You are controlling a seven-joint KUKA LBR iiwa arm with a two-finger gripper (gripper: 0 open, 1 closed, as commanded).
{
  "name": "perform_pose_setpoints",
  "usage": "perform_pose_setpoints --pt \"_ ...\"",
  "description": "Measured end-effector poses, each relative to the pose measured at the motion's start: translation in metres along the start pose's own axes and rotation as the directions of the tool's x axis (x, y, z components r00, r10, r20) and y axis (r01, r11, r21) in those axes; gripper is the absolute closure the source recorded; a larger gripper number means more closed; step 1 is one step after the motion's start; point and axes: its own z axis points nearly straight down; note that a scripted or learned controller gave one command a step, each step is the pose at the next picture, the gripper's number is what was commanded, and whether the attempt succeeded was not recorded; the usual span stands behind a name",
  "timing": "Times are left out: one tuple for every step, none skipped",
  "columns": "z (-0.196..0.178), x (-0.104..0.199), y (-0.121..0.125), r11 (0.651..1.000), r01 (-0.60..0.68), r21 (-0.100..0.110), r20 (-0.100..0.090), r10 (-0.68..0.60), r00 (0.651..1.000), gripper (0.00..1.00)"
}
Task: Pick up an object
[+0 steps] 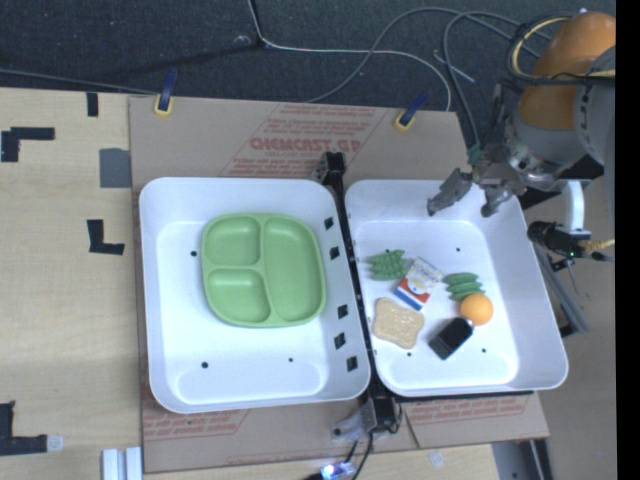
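Observation:
My gripper (468,200) hovers open over the back of the right bin (530,268), its two fingers spread apart with nothing between them. Below it in that bin lie a green leafy piece (387,263), a small white, red and blue packet (417,280), a slice of toast (397,322), a green pea pod (462,283), an orange ball (478,309) and a black block (451,337). All of these sit toward the bin's front half, apart from the gripper.
The left bin (170,268) holds a green divided plate (264,269). A black clip strip (340,268) runs between the bins. Cables (400,38) trail across the dark floor behind the bench, and the arm's wrist (560,118) stands at the right.

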Motion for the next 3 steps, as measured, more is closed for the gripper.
perform_pose_setpoints --pt "-0.010 0.000 0.003 1.000 0.003 -0.015 0.003 -0.003 1.000 0.00" --pt "0.050 -0.008 0.001 1.000 0.003 -0.010 0.003 -0.003 1.000 0.00" --pt "0.094 -0.007 -0.003 1.000 0.004 -0.011 0.004 -0.004 1.000 0.00"
